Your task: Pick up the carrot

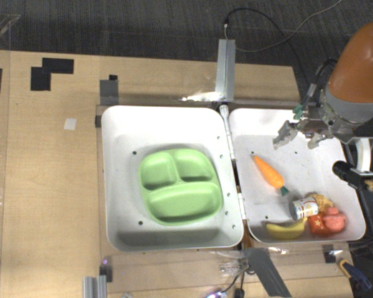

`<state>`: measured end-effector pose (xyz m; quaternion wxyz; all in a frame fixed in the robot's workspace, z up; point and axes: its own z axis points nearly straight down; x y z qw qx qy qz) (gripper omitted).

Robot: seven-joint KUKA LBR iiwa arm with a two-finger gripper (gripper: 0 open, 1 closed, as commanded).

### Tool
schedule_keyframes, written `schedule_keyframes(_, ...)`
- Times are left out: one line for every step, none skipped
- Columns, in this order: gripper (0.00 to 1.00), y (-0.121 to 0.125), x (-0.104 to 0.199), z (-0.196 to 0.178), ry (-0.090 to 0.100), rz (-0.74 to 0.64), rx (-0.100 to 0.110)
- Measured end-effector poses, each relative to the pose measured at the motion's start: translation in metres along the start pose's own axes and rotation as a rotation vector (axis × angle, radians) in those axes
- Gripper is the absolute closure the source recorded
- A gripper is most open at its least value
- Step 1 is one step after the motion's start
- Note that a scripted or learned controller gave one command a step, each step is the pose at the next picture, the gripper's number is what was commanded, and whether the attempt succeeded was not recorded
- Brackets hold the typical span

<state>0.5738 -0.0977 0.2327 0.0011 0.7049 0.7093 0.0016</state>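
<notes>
carrot (268,172) | right bin (336,166) | long axis diagonal | tip upper-left

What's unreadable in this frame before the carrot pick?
- Hand, camera view: small and blurred, so its opening is unclear.
- Can: label too small to read.
- Red pile in the right bin's corner: items overlap, so individual pieces are hard to separate.
- Arm: cut off by the right edge.
- Carrot: green tip beside the can, contact unclear.
</notes>
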Motion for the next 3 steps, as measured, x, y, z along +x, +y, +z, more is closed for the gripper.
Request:
schedule_keyframes(0.0, -0.009, 0.004, 0.137, -0.001, -0.014, -0.002)
schedule_keyframes(1.0, -0.007, 0.005, 0.126, 0.0, -0.013, -0.007)
schedule_keyframes(1.0, -0.013, 0.052, 0.048, -0.001, 0.596, 0.001)
